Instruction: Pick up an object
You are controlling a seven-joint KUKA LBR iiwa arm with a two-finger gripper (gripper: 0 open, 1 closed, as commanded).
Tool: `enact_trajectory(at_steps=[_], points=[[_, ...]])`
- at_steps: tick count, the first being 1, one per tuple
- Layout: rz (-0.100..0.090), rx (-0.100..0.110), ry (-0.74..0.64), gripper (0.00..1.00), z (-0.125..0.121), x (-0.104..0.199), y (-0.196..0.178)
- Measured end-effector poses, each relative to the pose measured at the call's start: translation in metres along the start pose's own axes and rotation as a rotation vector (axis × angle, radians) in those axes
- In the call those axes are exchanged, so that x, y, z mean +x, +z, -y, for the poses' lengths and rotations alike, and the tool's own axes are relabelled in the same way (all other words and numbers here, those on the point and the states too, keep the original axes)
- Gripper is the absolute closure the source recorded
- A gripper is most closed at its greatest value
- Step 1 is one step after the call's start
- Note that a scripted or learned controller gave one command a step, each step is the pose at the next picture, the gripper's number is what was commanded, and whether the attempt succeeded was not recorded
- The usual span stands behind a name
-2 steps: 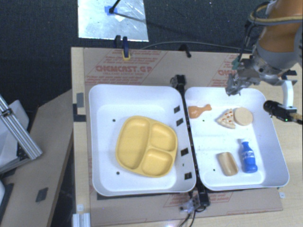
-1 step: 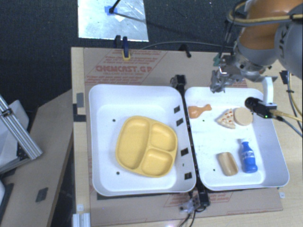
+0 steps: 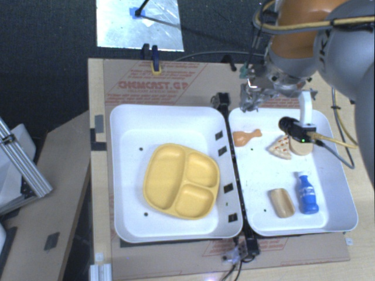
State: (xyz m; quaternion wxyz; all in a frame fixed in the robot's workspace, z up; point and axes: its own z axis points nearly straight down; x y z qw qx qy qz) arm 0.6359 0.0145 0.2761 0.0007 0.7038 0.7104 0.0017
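Observation:
My gripper (image 3: 251, 100) hangs over the far left corner of the right bin (image 3: 337, 215), above its back rim. In that bin lie an orange drumstick-shaped toy (image 3: 246, 136), a pizza slice toy (image 3: 280, 147), a blue bottle (image 3: 306, 194) and a tan bread-like roll (image 3: 282, 202). The drumstick is the closest, just in front of the gripper and apart from it. Nothing hangs visibly from the gripper. A white and black part of the arm (image 3: 300, 124) covers the spot beside the pizza slice.
The left bin (image 3: 126, 157) holds a yellow divided plate (image 3: 181, 180). A black clip strip (image 3: 228, 157) runs along the seam between the bins. Cables trail from the arm over the right bin's far right side. A shiny sheet (image 3: 139, 16) lies beyond the bench.

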Motion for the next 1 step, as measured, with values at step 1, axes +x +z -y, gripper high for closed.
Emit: enact_trajectory(at_steps=[1], points=[[-0.001,0.004,-0.001,1.00,0.0002,0.0545,0.0192]])
